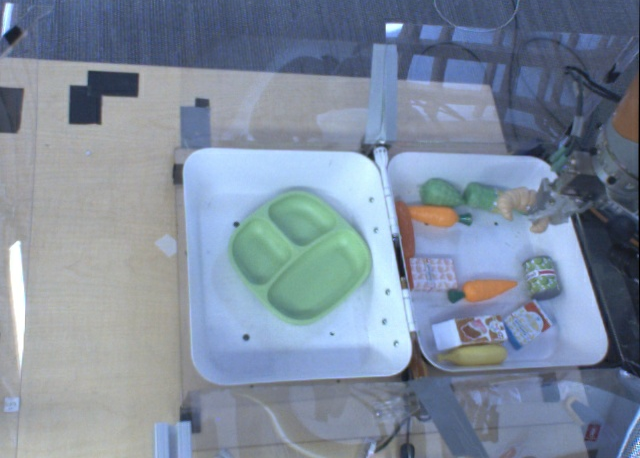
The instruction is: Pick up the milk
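I see the gripper (556, 201) at the right bin's (590, 346) far right edge, near a pale item (512, 203) beside two green vegetables (462, 193). I cannot tell whether its fingers are apart or together; they blur into the clutter.

The milk (482, 329), a small carton, lies on its side in the near part of the right bin, well apart from the gripper, nearer and to the left of it. Its long axis runs left-right, tilted slightly far at the right end. A yellow banana (473, 354) touches its near side; a blue-white packet (527, 323) sits just right. The green divided plate (300, 256) rests in the left bin (210, 346).
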`<state>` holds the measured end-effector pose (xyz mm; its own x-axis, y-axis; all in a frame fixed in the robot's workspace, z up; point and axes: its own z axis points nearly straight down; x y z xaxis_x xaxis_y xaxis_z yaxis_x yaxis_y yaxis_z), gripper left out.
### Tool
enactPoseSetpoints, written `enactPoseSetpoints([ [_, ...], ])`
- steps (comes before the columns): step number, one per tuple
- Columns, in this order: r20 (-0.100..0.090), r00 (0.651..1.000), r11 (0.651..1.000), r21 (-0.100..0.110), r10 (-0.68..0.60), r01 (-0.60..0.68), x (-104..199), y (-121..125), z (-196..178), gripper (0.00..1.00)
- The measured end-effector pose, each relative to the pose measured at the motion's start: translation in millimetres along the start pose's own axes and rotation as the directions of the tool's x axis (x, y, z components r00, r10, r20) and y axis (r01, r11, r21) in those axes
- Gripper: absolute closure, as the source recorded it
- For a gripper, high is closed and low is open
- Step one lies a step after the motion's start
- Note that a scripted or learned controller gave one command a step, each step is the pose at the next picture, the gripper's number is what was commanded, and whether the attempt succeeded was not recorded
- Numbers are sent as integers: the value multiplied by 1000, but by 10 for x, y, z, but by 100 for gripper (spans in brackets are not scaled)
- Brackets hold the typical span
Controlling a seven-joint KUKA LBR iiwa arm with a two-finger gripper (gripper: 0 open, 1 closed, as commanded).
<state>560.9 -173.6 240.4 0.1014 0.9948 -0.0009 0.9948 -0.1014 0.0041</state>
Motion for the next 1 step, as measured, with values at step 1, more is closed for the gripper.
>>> enactPoseSetpoints([
  [1, 0, 1000, 1000, 0, 0, 0, -2, 0, -3, 0],
])
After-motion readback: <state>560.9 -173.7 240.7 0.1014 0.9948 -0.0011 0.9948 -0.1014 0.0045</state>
